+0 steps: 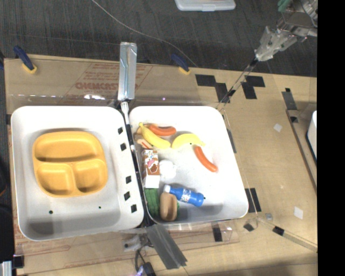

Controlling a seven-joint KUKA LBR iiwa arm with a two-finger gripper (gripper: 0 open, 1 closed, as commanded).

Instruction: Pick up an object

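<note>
The right bin (229,178) holds several small items. A banana (152,139) and an orange-red sausage (161,129) lie at its back left, beside a yellow curved piece (187,141). A second sausage (206,159) lies toward the middle right. A small brown-and-white carton (151,161) and a white ball (167,170) sit by the left wall. At the front lie a blue bottle (185,196), a brown bread roll (168,206) and a green item (153,201). My gripper (268,47) hangs at the top right, well outside and behind the bins, far from every item.
The left bin (21,210) carries a yellow compartment tray (70,161). A metal post (127,70) rises behind the divider between the bins. Clamps and black tape marks sit on the bench around the bins. A white lid (205,4) lies at the top edge.
</note>
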